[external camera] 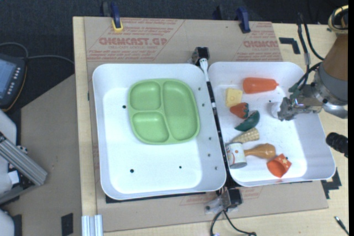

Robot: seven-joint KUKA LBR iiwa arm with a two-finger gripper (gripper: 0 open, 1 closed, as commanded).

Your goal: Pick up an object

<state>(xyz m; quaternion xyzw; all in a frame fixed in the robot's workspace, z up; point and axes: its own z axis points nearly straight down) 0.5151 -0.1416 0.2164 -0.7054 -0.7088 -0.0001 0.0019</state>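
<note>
We see the gripper [283, 109] low over the right bin [318, 143], above a bare white part of the floor. We cannot tell how it is set, because the picture is too small and blurred there.

No object is under the tool. The nearest candidates lie to its left: a red and green piece [245, 113], with a yellow wedge [234, 96] just behind it. The orange carrot [259, 84] is up and to the left of the tool. Toward the front and left lie a cone-shaped piece [246, 136], a brown gourd-like toy [261, 151], a small can [237, 155] and a red-orange piece [279, 165].

We judge that the main risk is a closing on nothing, since the tool stands apart from every object. If it moves left, the pieces there touch or almost touch, so it may push one against another. The carrot is round and may roll away.

The green divided plate [164, 110] in the left bin [110, 135] is well apart.
</note>
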